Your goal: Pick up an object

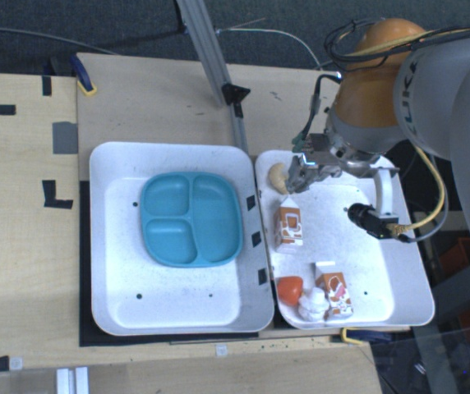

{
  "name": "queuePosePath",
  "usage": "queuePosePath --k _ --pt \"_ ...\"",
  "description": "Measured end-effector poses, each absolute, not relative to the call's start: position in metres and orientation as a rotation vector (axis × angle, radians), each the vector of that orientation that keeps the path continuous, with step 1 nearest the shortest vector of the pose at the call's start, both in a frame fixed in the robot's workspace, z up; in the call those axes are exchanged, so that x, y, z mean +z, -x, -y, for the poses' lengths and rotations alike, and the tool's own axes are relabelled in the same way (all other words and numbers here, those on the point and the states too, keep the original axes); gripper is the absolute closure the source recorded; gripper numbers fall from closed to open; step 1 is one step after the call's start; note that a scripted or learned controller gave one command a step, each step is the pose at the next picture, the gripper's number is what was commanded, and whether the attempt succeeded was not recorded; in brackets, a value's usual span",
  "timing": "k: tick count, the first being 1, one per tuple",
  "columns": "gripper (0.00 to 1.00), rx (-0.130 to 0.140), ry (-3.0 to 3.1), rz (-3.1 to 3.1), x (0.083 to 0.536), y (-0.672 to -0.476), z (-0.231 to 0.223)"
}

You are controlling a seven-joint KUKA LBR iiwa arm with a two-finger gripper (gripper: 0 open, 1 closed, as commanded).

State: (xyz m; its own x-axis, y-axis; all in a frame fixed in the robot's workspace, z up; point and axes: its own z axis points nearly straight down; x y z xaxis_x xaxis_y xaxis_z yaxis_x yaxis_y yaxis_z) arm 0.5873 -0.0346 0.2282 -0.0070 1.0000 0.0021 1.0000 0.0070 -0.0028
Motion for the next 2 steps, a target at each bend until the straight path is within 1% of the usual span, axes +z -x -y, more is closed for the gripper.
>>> queuePosePath --k 1,2 --pt "1.0 0.004 2.212 2.225 0.219 -0.562 -0.019" --pt "1.0 0.001 2.21 2.228 0.22 -0.555 -0.073"
